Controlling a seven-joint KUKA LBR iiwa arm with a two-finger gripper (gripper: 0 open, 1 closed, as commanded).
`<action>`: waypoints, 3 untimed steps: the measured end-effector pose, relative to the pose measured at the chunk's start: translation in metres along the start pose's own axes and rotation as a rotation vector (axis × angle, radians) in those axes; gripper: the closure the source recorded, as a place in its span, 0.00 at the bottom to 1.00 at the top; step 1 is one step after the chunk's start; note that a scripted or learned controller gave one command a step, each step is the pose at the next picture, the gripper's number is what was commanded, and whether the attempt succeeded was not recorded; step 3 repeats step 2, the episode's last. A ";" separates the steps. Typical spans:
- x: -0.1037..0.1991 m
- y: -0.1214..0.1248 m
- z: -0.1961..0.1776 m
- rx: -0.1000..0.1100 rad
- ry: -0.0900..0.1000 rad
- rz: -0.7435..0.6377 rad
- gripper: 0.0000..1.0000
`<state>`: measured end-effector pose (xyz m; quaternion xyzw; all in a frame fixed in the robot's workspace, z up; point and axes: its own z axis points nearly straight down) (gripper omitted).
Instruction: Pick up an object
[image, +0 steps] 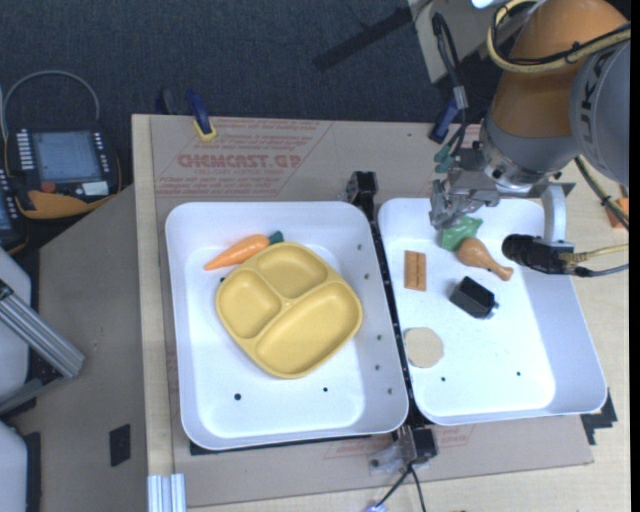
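At the far left, off the table (150, 300), a handheld control pendant (62, 165) with a lit screen lay beside a looped cable. The left bin (190, 330) carried a yellow divided plate (288, 308) with three compartments, set at a slant near the bin's middle. A toy carrot (237, 251) lay just beyond the plate's far left edge, touching or nearly touching its rim, green top pointing right. A black clamp (361, 186) sat at the far end of the seam between the two bins.

In the right bin (560, 380), nearest the seam, a small brown rectangular piece (415, 270) lay flat, and nearer the camera a pale tan disc (424, 347) rested on the bin floor. A black block (473, 297) sat tilted near the middle. Beyond it lay a brown drumstick-shaped toy (484, 258), touching a green object (460, 235) at its left end.

The hand (452, 212) hung directly over that green object at the bin's far side, its tips at or against the object's top. Whether the fingers were spread or closed could not be told from this angle. The grey arm (555, 90) with its orange band rose toward the upper right.
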<state>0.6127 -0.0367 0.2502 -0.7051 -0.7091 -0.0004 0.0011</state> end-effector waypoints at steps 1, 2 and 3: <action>0.063 -0.002 0.010 0.002 -0.001 0.000 1.00; 0.120 0.001 0.021 0.001 -0.001 0.000 1.00; 0.120 0.001 0.021 0.001 -0.001 0.000 1.00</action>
